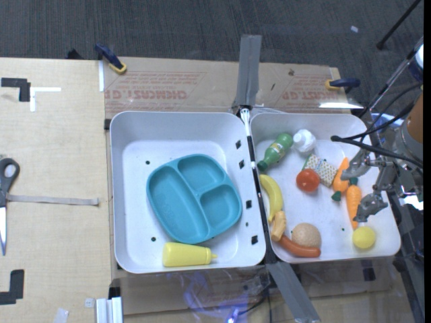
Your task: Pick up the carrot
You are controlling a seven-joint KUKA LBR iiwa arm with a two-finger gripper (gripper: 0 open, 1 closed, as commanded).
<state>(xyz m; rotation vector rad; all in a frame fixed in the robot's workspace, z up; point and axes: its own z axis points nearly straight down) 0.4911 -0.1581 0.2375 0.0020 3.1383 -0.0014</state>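
My fingers (361,189) straddle the carrot (353,202) in the right bin (387,251), spread and unclenched; closing off-centre, I judge, could nudge it toward the lemon (363,237).

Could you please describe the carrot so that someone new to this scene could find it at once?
Look in the right-hand white bin, along its right side, by the gripper. The carrot lies just above the yellow ball: a slim orange taper with a green top, unlike the round tomato.
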